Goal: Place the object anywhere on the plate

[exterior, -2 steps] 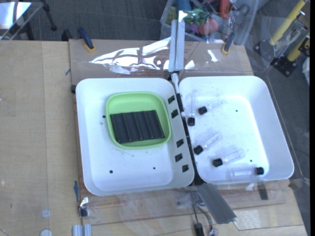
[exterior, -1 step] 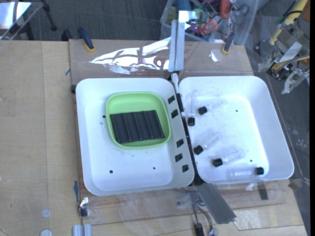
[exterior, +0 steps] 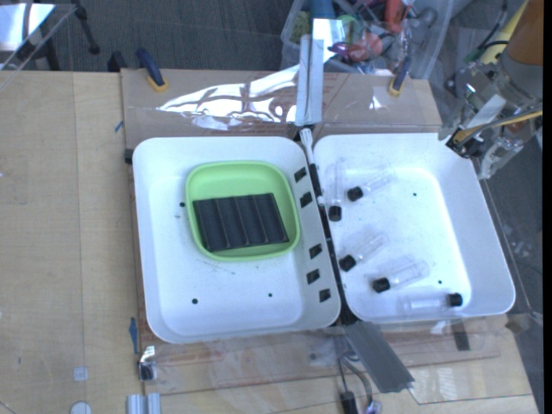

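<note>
A green square plate (exterior: 203,182) lies in the left white bin (exterior: 164,266). A black ridged rectangular object (exterior: 240,222) rests flat on the plate, slightly tilted and filling most of its floor. My gripper (exterior: 484,142) hangs at the far right, above the back right corner of the right bin (exterior: 440,222), well away from the plate. Nothing shows in the gripper.
Several clear tubes with black caps lie in the right bin, such as one at the back (exterior: 366,185) and one at the front (exterior: 429,302). Black clips (exterior: 313,251) line the rim between the bins. A clear box of clutter (exterior: 371,11) stands behind.
</note>
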`<state>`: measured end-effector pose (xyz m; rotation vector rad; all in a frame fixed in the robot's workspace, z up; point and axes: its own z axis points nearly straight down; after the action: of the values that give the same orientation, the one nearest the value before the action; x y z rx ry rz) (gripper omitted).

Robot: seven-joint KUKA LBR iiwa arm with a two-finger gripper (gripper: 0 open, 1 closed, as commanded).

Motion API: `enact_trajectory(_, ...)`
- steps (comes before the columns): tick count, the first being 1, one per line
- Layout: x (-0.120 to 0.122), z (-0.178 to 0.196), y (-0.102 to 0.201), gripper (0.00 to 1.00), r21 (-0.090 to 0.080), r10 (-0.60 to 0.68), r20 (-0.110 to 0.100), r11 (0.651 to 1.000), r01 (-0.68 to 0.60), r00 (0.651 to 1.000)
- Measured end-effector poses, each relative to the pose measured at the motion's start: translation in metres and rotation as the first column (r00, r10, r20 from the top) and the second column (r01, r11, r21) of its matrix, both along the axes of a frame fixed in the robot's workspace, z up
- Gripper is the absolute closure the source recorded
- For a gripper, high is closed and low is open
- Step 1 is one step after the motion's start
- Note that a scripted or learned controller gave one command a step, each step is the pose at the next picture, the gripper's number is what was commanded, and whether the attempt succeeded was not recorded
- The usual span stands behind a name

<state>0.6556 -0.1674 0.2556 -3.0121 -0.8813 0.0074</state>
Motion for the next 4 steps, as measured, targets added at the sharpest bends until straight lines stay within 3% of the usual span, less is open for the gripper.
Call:
enact_trajectory(1, -0.004, 0.054, -0.038, 0.0, -0.002, -0.072, 0.005, 0.997, 0.072, 0.997)
enact_trajectory(2, -0.001, 0.139, -0.053, 0.0, -0.002, -0.19, 0.005, 0.982, 0.19, 0.982)
enact_trajectory(3, 0.0, 0.027, -0.043, 0.0, 0.0, -0.226, 0.0, 0.974, 0.226, 0.974)
enact_trajectory(4, 0.001, 0.096, -0.054, 0.0, -0.002, -0.315, 0.005, 0.949, 0.315, 0.949)
